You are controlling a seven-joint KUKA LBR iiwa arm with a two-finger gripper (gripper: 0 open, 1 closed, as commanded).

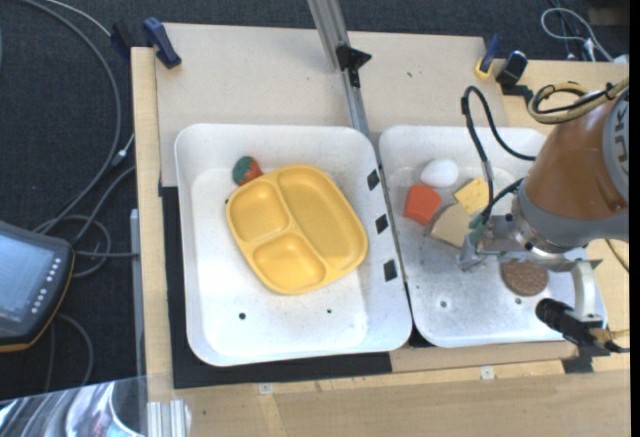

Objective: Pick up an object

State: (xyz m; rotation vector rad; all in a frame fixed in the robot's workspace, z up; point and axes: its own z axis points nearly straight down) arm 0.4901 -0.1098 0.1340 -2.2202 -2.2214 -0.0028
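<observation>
In the right bin lie a white egg-shaped object, an orange-red block, a yellow block, a tan block and a brown round disc. My gripper hangs low over this bin, right at the tan block's lower right edge and just left of the brown disc. The arm's orange band and grey wrist cover the bin's right side. Nothing is seen lifted off the bin floor.
The left bin holds a yellow divided plate and a small red and green object at its upper left. A metal pole slants down between the bins. Cables trail over the right bin's far rim.
</observation>
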